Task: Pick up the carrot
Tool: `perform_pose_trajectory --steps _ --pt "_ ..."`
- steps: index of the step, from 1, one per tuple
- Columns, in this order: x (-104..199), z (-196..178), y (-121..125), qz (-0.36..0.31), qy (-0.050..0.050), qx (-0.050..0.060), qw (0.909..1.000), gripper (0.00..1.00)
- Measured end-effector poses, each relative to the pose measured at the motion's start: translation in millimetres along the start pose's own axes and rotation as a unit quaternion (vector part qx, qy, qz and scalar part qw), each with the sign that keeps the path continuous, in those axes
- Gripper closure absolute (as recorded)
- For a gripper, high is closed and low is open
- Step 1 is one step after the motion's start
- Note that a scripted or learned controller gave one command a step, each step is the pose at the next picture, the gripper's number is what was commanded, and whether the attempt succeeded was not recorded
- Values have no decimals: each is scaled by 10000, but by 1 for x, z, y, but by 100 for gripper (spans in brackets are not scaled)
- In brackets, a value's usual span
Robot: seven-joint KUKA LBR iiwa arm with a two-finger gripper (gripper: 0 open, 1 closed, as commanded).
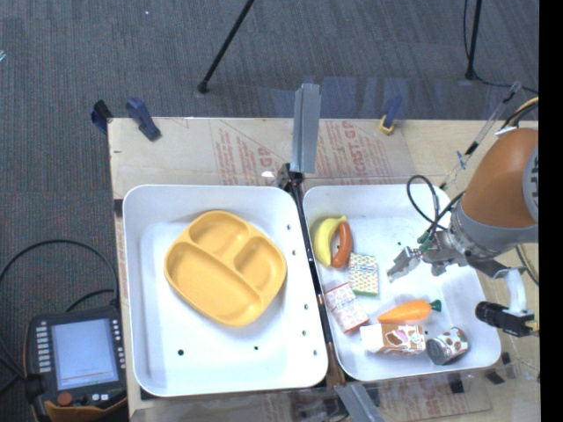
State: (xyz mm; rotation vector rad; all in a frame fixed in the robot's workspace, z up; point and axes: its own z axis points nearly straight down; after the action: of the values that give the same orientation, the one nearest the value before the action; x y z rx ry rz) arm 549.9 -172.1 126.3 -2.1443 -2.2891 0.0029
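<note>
The orange carrot [406, 310] with a green tip lies in the right bin [387, 202], near its front right part. My gripper [405, 263] hangs over the same bin, up and slightly left of the carrot and apart from it. Its fingers look spread, with nothing between them. The arm comes in from the right, its orange band above the wrist.
Around the carrot lie a small carton [400, 338], a tin can [448, 345], a snack packet [344, 306], a patterned packet [363, 274], a banana [325, 238] and a sausage [341, 245]. The left bin [141, 236] bears a yellow divided plate [225, 266].
</note>
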Motion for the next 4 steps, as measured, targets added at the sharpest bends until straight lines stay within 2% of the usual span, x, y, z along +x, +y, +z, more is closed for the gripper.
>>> perform_pose_trajectory --steps 1,2,3,4 --pt "-10 41 -50 -506 3 0 9987 0" --pt "-12 33 -51 -469 12 12 9989 100" --pt "-37 41 -25 -239 1 -2 9997 100" --pt "-33 25 -34 -525 5 4 9986 100"
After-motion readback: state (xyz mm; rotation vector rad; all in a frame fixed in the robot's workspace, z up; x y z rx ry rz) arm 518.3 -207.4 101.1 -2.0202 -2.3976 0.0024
